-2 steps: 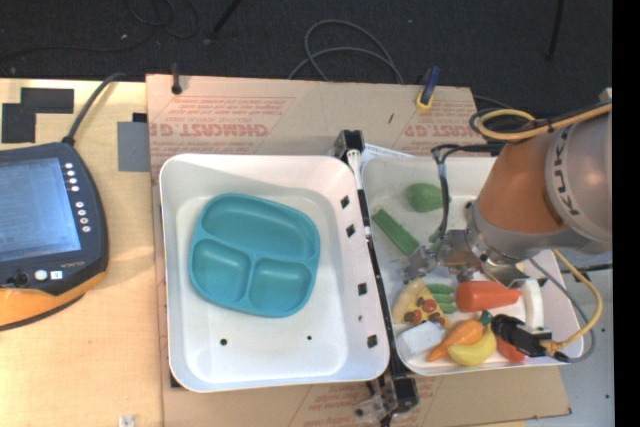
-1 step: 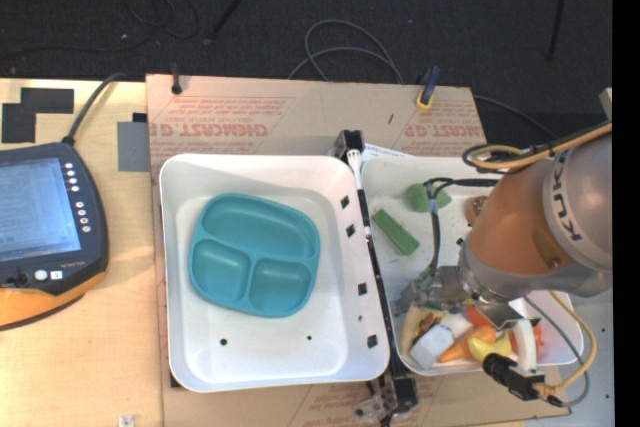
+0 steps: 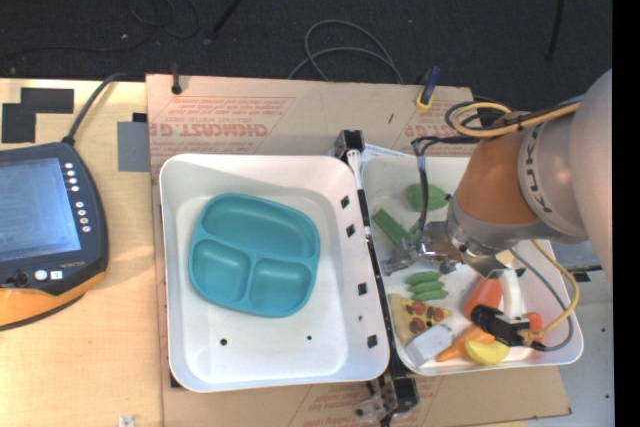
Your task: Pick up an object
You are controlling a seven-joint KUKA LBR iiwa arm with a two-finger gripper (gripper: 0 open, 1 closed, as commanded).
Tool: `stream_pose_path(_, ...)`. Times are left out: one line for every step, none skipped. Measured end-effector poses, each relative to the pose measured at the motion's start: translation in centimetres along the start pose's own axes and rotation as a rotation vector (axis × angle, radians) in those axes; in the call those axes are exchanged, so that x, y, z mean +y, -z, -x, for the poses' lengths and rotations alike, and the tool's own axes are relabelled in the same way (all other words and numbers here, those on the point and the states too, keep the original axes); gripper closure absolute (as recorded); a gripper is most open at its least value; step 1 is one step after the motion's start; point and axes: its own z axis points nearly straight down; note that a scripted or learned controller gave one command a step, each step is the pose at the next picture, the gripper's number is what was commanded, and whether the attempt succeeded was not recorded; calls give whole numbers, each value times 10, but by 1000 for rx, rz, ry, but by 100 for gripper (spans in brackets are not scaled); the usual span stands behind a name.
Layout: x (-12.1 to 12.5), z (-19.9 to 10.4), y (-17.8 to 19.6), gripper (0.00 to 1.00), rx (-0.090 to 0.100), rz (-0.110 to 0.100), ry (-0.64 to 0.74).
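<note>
Dark carpet with loose cables fills the background; cardboard sheeting covers the tabletop (image 3: 250,120), and 2 white bins sit side by side on it. Left bin (image 3: 200,335) carries 1 teal divided plate (image 3: 255,253). Right bin (image 3: 570,340) carries a clutter of toy food. A tablet-style pendant (image 3: 45,215) lies at the far left.

Arm enters from 3 o'clock, orange band over the right bin. Tool (image 3: 408,257) is low at the left-centre of that bin, near the divider between the bins. Metal parts show there, but whether they are spread or closed I cannot tell, and nothing is visibly held.

Nearest candidate: a green pea pod (image 3: 425,284), lying just beside the tool at about 5 o'clock from it. Its long axis runs roughly 9 to 3 o'clock. A second green piece (image 3: 390,225) lies just beside the tool at about 11 o'clock, long axis roughly 10 to 4. A third green piece (image 3: 420,197) sits further off at 1 o'clock.

More items crowd the bin's near end, at 4 to 5 o'clock from the tool: a pizza-like slice (image 3: 420,315), an orange-red piece (image 3: 484,295), a yellow piece (image 3: 487,350).

Judgement: pick not yet made; the pea pod looks like the shortest reach, a small shift toward 5 o'clock, with the closing line set across its long axis.
</note>
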Motion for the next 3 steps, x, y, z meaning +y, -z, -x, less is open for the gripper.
stream_pose_path(-25,4,0,0,1,-5,-2)
stream_pose_path(-24,6,10,100,1,-5,-6)
stream_pose_path(2,-57,105,100,2,6,5)
